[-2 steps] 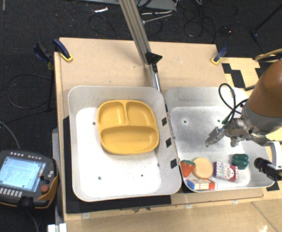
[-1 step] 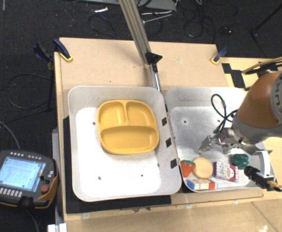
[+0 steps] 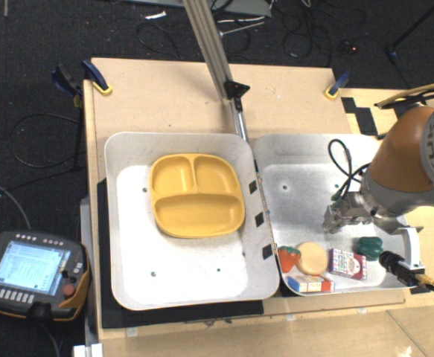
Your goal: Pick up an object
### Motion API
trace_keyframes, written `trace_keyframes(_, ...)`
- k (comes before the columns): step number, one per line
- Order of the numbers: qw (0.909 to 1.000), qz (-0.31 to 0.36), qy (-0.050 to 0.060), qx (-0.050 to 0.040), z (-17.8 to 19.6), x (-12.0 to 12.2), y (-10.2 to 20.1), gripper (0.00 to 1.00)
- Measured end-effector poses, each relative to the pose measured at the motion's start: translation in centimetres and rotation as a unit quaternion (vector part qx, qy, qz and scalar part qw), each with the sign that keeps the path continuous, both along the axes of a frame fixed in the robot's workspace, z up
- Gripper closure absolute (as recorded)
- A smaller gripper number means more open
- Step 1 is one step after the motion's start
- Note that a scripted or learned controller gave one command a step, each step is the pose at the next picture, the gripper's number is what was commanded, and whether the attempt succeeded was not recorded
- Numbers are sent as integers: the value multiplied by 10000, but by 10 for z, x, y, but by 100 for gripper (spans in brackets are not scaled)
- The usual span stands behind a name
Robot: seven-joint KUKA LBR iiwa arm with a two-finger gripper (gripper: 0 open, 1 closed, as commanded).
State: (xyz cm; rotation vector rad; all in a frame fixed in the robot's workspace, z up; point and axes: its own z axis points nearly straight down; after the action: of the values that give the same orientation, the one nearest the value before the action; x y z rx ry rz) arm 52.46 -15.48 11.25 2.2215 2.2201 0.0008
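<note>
A pale, grainy wooden bench carries two shallow white bins side by side, seen from above at a slant. The grey KUKA arm, smooth and rounded with an orange band, reaches in from the right and hangs its claw over the right bin, a dull metallic-looking tray with rounded corners. The claw points down at bare bin floor; whether its fingers are spread or pressed together cannot be told from this angle, and nothing is seen between them.

Well to the claw's left, in the left bin, lies a glossy yellow plastic plate, rounded-square and split into three compartments. The small objects to be picked cluster just below the claw along the right bin's near edge: a flat printed carton below it, a round tan bun-like piece below and slightly left, a dark green lump below and to its right, a red-orange piece further left, and a small red-and-white box nearest the rim. All lie apart from the claw.

Far left, off the bench, a grey teach pendant rests on dark carpet.
</note>
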Motion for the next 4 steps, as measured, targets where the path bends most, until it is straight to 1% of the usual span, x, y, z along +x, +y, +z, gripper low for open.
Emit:
trace_keyframes(1, 10000, 16, -18, -5, 43, 0, 2, 100)
trace_keyframes(2, 10000, 22, -25, -7, 97, -4, 11, 100)
trace_keyframes(3, 10000, 18, -3, -2, 100, -4, 11, 100)
trace_keyframes(4, 10000, 41, -11, 5, 112, 23, 60, 100)
